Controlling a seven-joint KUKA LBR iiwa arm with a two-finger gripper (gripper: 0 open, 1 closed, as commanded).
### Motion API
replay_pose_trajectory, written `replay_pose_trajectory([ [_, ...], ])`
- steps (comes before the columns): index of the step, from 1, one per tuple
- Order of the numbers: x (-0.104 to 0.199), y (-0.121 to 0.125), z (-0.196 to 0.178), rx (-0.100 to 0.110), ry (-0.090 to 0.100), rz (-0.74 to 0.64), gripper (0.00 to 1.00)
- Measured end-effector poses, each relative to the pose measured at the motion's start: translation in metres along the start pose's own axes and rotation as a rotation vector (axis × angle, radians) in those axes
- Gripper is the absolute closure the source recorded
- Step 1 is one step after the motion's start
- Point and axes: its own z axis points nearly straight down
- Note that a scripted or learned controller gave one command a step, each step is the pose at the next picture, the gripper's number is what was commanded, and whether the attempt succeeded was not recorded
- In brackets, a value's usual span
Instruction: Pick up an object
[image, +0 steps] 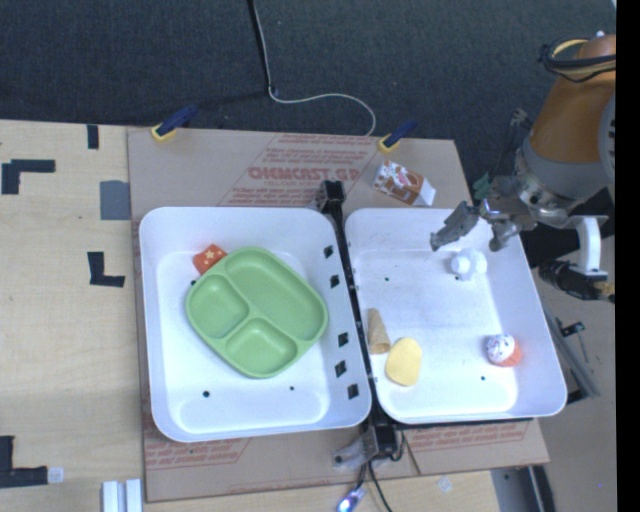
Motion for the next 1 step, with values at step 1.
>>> replay_pose_trajectory([
  [1,0.1142,-0.095,-0.0501,-0.001,0.005,-0.011,0.0],
])
